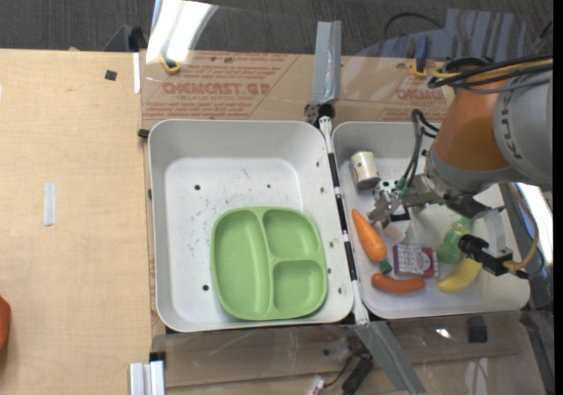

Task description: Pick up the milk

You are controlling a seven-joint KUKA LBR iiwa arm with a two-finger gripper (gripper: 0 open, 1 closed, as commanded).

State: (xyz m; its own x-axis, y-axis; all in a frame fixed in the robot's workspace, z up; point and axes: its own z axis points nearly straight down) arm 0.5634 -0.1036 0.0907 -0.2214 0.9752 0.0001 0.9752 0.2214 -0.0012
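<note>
The milk [413, 259] is a small carton with a purple and pink label, lying in the right bin [515, 301] near its front. My gripper [385, 208] hangs low over the middle of the right bin, up and to the left of the carton and apart from it. It is just above the top end of an orange carrot [370, 236]. The grey arm with its orange band [471, 134] comes in from the right and hides part of the bin's back right area.
Around the milk lie a red sausage [398, 283], a yellow banana [462, 274] and a green item [454, 242]. A silver-white can [363, 166] lies at the back left. The left bin [176, 208] holds a green divided plate [269, 261].
</note>
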